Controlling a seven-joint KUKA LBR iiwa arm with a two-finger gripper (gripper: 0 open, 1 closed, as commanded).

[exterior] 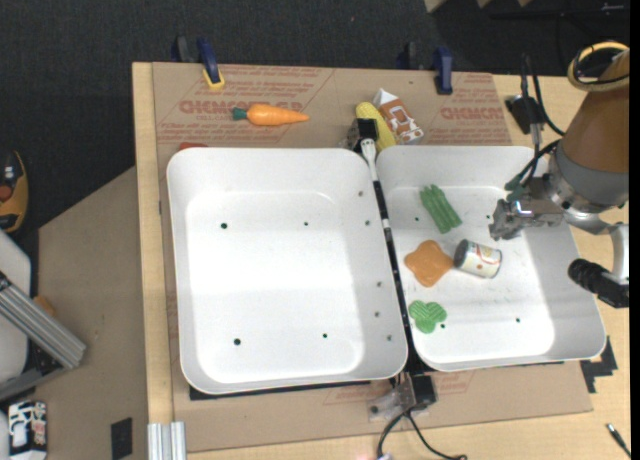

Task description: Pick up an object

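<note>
Gripper (pixel 507 216) seen over right bin (pixel 572 340), nothing visibly held. Finger state can't be told, too small and blurry. Small can (pixel 478 259) lying just below-left of gripper, orange piece (pixel 430 262) beyond it. Pick judged not yet done; descent, grasp, lift left.

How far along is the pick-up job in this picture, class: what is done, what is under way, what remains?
Done: the arm has reached over the right bin, with the gripper above its floor. Under way: an approach, seemingly toward the small can lying just below it. Left: the grasp and lift. The can, green block, orange piece and green leafy toy all rest in the bin.
</note>
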